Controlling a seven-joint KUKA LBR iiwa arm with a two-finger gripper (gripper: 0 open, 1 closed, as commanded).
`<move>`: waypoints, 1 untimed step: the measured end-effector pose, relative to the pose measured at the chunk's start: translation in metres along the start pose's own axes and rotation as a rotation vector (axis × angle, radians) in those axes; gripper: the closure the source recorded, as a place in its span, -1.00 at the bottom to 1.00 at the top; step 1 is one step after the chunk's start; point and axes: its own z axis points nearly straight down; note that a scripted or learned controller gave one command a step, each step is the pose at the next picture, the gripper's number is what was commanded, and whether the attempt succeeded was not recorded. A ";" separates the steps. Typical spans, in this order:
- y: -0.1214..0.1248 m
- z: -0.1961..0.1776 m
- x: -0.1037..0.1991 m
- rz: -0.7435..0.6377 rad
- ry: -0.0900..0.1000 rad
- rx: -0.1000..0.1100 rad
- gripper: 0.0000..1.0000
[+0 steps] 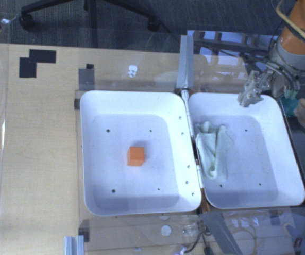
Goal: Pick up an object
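You have two white bins on the bench, side by side. The left bin (96,142) holds one thing: a small orange block (135,156). It sits flat on the bin floor, close to the middle, with bare white all around it. Nothing touches it.

The right bin (269,158) also holds one thing: a pale green cloth (212,150). It is crumpled and lies along the left side of that bin, close to the wall where the two bins meet.

So you can count two things to pick from: one block and one cloth.

There is one arm. You can see its orange band (300,15) at the top right, and its gripper (250,94) hangs over the back edge of the right bin, near the far corner. The gripper is well apart from the cloth and even farther from the block. You can see nothing held in it. It is too small and blurry here to tell if it is spread or pressed together.

On the wooden bench (35,169) to the left of the bins you can count one black L-shaped patch of tape (35,61). Past the bench, at the top, one black chair base (89,1) stands on the dark floor.
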 end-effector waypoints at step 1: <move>0.027 0.089 -0.003 -0.244 0.004 -0.002 1.00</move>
